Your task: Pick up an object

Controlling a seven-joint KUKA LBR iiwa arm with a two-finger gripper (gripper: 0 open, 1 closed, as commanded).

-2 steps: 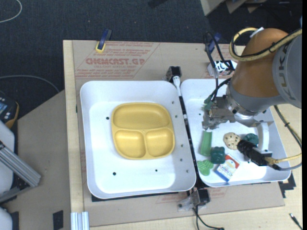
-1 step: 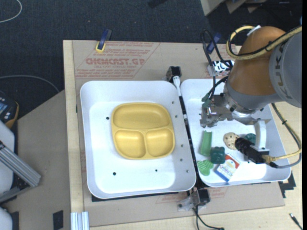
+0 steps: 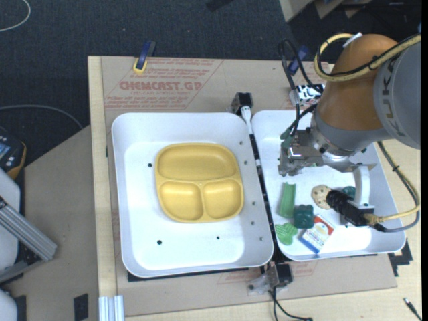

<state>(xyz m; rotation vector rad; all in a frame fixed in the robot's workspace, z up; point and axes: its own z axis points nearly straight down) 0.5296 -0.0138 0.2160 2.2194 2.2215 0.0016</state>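
Arm over the right bin

The gripper [image 3: 291,160] hangs above a green block [image 3: 287,198]; I cannot tell its fingers' state. A yellow divided tray [image 3: 198,181] lies in the left bin [image 3: 130,199].

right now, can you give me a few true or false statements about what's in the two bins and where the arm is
1. A yellow divided plate lies in the left bin. True.
2. The small objects sit in the left bin. False: the green block and other small items are in the right bin.
3. The gripper is over the right bin. True.
4. The plate has one compartment. False: it has three.
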